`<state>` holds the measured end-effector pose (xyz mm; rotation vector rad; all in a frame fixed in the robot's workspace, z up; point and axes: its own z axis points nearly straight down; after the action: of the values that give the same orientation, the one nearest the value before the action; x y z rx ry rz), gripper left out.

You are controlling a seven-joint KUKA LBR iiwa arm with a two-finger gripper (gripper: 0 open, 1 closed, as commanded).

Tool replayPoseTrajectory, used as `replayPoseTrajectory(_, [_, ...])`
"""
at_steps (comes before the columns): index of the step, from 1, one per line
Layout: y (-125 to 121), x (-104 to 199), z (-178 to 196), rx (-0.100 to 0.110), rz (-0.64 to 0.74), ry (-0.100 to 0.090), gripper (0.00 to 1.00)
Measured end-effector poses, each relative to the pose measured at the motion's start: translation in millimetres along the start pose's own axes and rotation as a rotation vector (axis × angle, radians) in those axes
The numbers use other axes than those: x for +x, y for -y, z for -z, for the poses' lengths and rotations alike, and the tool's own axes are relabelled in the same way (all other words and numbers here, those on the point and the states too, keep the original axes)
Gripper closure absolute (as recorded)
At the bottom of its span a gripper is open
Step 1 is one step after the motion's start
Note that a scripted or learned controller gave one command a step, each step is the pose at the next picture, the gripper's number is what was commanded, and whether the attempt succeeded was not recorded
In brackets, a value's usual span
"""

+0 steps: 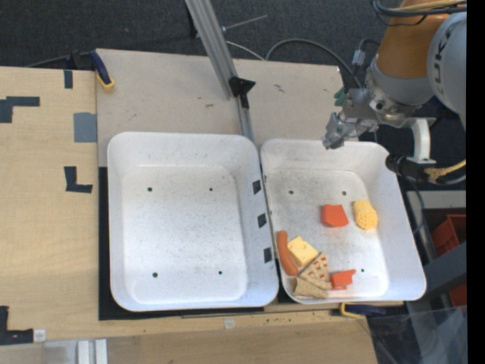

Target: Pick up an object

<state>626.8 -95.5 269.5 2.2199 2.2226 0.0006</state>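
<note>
The right bin [394, 203] holds several toy foods. An orange block [334, 215] and a yellow corn cob [365, 214] lie side by side near its middle. At its front left corner sit an orange sausage [286, 252], a yellow cheese wedge [301, 250], a pizza slice [318, 267], a tan cracker [309, 287] and a small red piece [342, 278]. My gripper [334, 137] hangs above the bin's far rim, well behind all the objects, and I see nothing in it.
The left bin [121, 203] lies beside the right one, the two touching along the middle. A slanted metal pole [216, 44] rises behind the bins. Black cables [303, 48] run across the bench toward the arm. Wooden boards flank the left side.
</note>
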Motion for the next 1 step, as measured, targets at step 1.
replayPoseTrajectory(1, [4.7, 43.9, -8.9, 0.003, 0.004, -0.001, 1.0])
